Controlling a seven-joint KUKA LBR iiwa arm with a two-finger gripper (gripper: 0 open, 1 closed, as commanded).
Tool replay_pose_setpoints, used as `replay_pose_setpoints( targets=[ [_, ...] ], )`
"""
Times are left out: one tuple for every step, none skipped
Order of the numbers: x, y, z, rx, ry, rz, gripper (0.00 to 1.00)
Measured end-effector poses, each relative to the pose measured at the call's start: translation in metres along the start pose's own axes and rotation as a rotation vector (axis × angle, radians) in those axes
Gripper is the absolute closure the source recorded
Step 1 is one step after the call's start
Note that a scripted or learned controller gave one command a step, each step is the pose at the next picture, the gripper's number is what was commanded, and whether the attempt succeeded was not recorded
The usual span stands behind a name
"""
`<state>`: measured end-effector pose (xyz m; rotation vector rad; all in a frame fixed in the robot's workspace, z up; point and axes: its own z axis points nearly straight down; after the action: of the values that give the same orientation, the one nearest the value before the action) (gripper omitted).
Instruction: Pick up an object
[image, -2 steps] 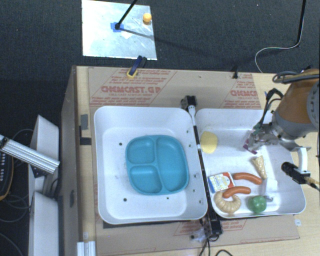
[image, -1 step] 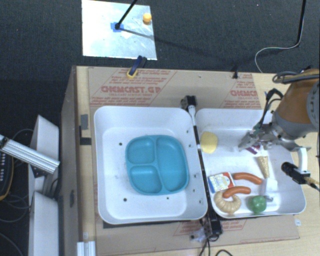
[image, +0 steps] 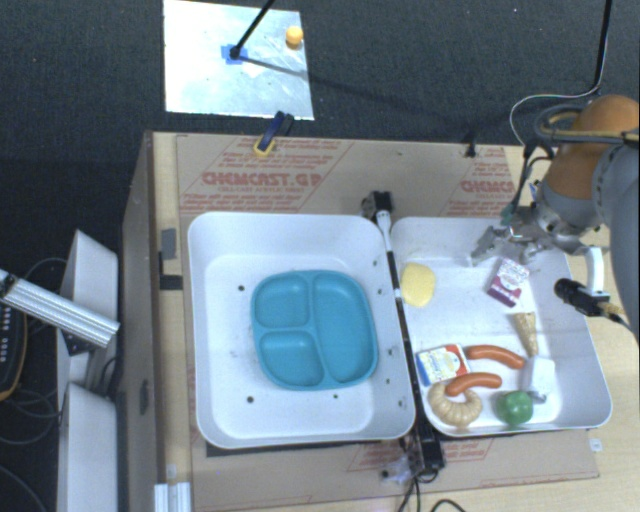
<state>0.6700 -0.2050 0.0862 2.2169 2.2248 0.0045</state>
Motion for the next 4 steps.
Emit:
replay_pose_setpoints(
  targets=[
    [0.006, -0.039, -0.054, -0.003, -0.004, 0.002, 0.0],
    [0.01, -0.05, -0.033, 0.001, -0.002, 0.002, 0.0],
    [-0.002, -0.086, -0.033, 0.001, -0.003, 0.003, 0.0],
    [-0.001, -0.113, 0.002, 0.002, -0.002, 0.003, 0.0]
  ],
)
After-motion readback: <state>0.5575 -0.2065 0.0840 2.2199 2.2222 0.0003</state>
